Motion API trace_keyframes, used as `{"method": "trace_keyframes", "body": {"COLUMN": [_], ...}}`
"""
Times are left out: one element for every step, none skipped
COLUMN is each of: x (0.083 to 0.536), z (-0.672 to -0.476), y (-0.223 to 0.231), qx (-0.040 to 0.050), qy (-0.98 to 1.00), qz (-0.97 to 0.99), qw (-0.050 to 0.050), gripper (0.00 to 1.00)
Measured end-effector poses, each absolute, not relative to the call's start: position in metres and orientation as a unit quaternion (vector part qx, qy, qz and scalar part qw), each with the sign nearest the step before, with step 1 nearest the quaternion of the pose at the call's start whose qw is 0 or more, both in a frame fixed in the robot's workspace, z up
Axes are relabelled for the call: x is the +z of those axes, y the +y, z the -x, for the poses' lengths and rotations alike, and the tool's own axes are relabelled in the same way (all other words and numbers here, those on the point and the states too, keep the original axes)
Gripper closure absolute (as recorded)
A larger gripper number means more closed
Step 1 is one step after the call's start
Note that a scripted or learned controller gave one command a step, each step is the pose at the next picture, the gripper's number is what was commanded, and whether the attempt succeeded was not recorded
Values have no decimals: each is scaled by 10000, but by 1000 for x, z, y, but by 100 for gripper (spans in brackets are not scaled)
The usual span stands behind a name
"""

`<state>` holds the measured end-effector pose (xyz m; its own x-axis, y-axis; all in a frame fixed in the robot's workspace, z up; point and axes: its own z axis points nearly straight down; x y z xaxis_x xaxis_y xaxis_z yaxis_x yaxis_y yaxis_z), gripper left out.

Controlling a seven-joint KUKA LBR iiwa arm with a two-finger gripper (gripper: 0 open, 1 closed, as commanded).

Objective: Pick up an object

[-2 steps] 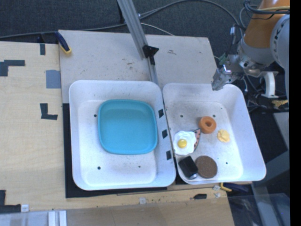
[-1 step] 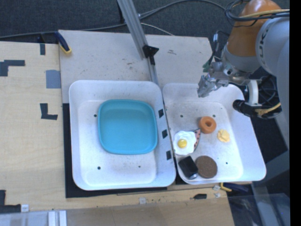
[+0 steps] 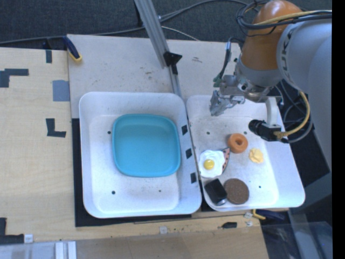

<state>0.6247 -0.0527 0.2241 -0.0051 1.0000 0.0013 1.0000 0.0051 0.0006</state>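
My gripper (image 3: 217, 108) hangs over the far left part of the right bin (image 3: 285, 182), with nothing visible between its fingers. Below it on the bin floor lie an orange donut (image 3: 237, 143), a small yellow piece (image 3: 256, 156), a fried egg toy (image 3: 211, 163), a thin pizza-slice shape (image 3: 226, 158) beside the egg, a brown round cookie (image 3: 236, 191) and a black block (image 3: 215, 190). The donut is the closest of these to the gripper, a short way to its front right.
The left bin (image 3: 97, 198) holds a blue square plate (image 3: 146, 144). A grey metal pole (image 3: 156, 31) slants across the bench behind the bins. The arm's cables and black fittings (image 3: 267, 129) hang over the right bin's far right side.
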Motion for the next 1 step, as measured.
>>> {"method": "trace_keyframes", "body": {"x": [234], "z": [-611], "y": [-2], "qx": [-6], "qy": [-7088], "qz": [7054], "qw": [3], "gripper": [100]}}
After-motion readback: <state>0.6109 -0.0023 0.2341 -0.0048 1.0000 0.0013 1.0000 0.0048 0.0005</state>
